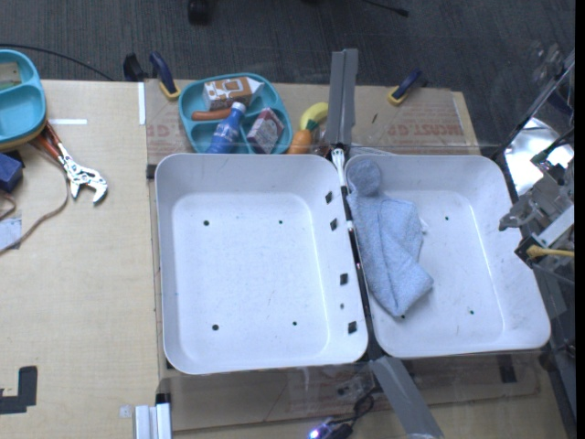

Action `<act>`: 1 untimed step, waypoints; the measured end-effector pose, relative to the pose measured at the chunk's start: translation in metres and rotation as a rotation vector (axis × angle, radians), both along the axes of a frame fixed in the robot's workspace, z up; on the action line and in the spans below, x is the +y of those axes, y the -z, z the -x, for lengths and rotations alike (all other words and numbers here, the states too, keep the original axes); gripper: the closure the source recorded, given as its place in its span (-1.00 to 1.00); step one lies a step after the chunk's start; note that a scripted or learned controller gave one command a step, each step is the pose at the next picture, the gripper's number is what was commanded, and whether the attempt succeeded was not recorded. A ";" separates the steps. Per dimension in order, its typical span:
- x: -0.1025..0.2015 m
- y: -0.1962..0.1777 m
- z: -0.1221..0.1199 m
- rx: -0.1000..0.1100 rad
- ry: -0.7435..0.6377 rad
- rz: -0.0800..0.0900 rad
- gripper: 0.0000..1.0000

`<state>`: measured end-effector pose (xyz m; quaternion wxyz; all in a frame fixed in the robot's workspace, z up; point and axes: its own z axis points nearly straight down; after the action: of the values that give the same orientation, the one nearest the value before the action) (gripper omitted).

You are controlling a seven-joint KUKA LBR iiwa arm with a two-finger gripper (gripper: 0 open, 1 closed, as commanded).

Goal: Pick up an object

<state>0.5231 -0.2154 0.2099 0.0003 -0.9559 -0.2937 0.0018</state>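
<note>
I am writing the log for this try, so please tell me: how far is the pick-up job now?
Nothing looks done yet. The grey cloth lies crumpled in the right bin, against its left side, not lifted. The gripper is at that bin's right edge, apart from the cloth, and nothing shows between its fingers. Left to do: reach the cloth, grasp it and lift it.

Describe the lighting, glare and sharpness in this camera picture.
Camera view: even overhead light, soft shadows along the bin walls; the grey cloth is sharp; a bright glare patch sits at the right edge, where the hand looks blurred against the clutter.
</note>
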 end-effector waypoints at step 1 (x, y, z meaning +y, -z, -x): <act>-0.006 0.073 0.047 0.002 0.222 -0.002 -1.00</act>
<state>0.4764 -0.2217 0.1374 0.0021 -0.9825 -0.1860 0.0026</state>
